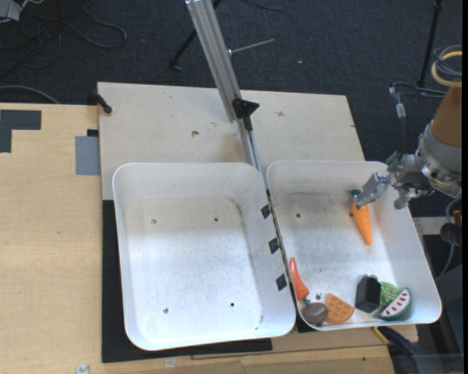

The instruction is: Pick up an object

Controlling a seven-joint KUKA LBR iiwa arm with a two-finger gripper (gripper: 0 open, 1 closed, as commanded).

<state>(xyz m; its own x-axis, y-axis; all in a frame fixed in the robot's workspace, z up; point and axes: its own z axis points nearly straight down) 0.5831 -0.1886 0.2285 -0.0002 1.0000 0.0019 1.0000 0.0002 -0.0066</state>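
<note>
Camera view: pincer (374,187) touching unlabelled carrot (363,223).

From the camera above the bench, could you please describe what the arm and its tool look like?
The arm comes in at the right: an orange band over a grey wrist section. Below it, the tool is a compact cluster of grey metal parts with a greenish piece on top and slim pale fingers.

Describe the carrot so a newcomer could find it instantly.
Look in the right-hand bin, the one holding toys. In its upper half, beside the gripper, lies the carrot. It is a plain orange taper lying alone, while the other toys cluster along the bin's near edge.
</note>
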